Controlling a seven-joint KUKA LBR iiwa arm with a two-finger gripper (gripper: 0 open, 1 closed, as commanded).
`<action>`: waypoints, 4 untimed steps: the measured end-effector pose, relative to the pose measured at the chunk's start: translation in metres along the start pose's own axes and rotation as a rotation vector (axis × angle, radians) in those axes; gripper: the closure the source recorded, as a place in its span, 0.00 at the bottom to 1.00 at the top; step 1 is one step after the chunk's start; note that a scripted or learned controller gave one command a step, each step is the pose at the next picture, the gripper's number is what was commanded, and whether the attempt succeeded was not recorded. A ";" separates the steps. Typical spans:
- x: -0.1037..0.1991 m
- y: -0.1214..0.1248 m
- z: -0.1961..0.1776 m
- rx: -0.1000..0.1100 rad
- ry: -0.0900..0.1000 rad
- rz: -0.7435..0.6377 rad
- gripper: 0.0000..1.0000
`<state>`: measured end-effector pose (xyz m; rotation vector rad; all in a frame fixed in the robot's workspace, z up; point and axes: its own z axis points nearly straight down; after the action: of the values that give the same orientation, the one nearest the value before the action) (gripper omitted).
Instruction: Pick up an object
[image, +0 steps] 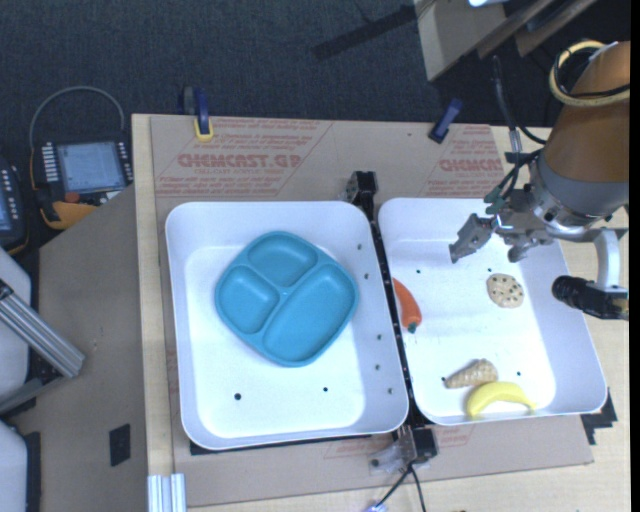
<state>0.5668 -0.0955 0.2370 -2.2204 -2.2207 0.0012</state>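
My gripper (493, 247) hangs over the upper part of the right bin (455, 320), fingers spread open with nothing between them. Just below and to its right lies a round speckled cookie (506, 290). An orange carrot-like piece (406, 303) rests against the right bin's left wall. Near that bin's front edge a yellow banana (497, 399) lies beside a tan, ridged pastry-like item (470, 374).
A blue divided plate (287, 297) sits in the middle of the left bin (205, 390). The arm comes in from the upper right over the right bin's far corner. A black part (590, 295) juts in at the right bin's right edge.
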 end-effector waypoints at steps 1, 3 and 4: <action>0.007 0.001 0.044 0.003 0.001 0.000 0.00; -0.003 0.001 0.146 0.002 0.001 0.000 0.00; -0.003 0.002 0.134 -0.001 0.000 0.001 1.00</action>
<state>0.5685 -0.0983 0.1030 -2.2228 -2.2199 -0.0002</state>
